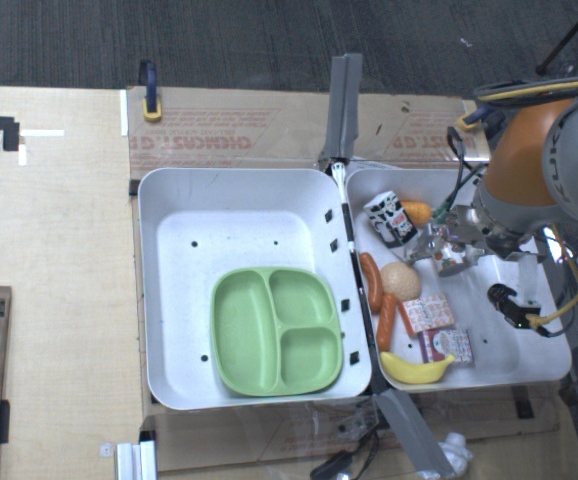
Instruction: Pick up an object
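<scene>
A green divided plate [275, 330] is seen lying in the left bin [169, 228]. In the right bin [529, 363], a sausage [371, 279], a round beige ball [401, 280], two small cartons [435, 330] and a banana [415, 369] are gathered along the left side. The gripper [447, 251] is lowered just right of a black-and-white carton [390, 217]; whether anything is grasped cannot be told.

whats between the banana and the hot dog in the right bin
In the camera view, an orange carrot lies between the hot dog above and the banana below, along the right bin's left wall.
</scene>
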Motion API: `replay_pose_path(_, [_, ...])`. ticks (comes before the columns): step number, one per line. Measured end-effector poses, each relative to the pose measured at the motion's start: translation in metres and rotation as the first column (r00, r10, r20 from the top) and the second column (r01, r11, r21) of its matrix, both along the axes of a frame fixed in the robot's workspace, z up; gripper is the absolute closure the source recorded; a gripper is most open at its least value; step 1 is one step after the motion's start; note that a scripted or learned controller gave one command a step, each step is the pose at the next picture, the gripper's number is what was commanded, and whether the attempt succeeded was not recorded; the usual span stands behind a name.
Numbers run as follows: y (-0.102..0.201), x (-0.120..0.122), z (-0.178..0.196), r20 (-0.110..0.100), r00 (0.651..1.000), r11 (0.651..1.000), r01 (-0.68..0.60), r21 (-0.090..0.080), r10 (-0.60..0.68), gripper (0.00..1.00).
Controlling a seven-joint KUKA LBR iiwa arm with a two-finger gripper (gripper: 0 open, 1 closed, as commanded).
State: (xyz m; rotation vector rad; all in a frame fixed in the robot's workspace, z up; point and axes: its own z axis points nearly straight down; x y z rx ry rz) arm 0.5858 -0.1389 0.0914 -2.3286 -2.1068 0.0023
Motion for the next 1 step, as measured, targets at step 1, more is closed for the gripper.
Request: replay_pose_path(1, [-0.0012, -0.0002, 0.0089, 0.0, 1.0, 1.0, 0.005, 0.0, -0.005, 1.0])
